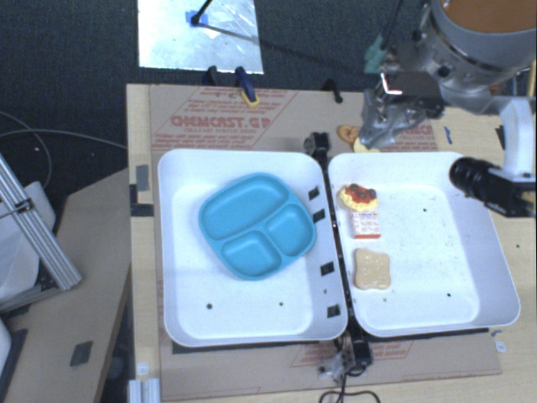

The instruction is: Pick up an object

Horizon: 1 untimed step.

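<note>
Hanging over the far edge of the bench, the gripper [379,133] sits just beyond the far rim of the right bin [487,250], above the brown printed board [226,120] the bins rest on. Whether it is released or clenched cannot be told from this slant; nothing shows between its tips. A small tan piece [347,133] lies on the board just left of it.

The arm [478,32] enters from the upper right, its grey body and orange band above the wrist bulking over the far right corner, with the wrist angled down and leftward toward the board. A black cylindrical part [474,177] juts over the right bin's right rim.

Open room in the right bin is wide: its middle and right parts are bare, and all three things in it crowd the left wall, next to the ridge between the bins. Farthest is a round food toy with a red top [358,196]. Just nearer, almost touching it, is a small red-and-white packet [366,224], its long axis running near to far. Nearer still, a little apart, lies a tan cracker-like piece [372,269], roughly square, with no clear pointing direction.

The left bin [180,300] holds a blue divided plate [256,223] turned at a slant, resting around its middle, with bare floor along the near and left sides.

A shiny sheet [197,23] lies on the dark floor beyond the bench.
</note>
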{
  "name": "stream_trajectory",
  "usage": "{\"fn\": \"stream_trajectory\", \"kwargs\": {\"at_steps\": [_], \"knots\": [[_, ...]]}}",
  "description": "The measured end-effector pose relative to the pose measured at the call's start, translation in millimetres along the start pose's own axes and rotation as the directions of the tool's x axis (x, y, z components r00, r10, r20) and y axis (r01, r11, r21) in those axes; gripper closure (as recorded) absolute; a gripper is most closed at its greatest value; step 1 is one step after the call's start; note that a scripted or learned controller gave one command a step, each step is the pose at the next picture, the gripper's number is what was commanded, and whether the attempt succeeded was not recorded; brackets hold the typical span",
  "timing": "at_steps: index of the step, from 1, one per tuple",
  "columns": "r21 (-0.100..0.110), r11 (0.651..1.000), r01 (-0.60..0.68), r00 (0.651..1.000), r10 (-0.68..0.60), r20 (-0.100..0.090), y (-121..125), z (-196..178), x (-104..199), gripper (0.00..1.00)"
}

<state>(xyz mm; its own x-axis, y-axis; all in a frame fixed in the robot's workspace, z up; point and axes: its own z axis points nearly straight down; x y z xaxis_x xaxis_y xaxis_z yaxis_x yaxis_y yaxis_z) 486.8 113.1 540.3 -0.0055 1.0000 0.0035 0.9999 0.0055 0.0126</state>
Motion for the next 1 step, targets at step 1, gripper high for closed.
{"fn": "stream_trajectory", "kwargs": {"at_steps": [1], "knots": [[0.013, 1.0, -0.006, 1.0, 0.006, 0.004, -1.7, 81.2, -52.2, 1.0]]}}
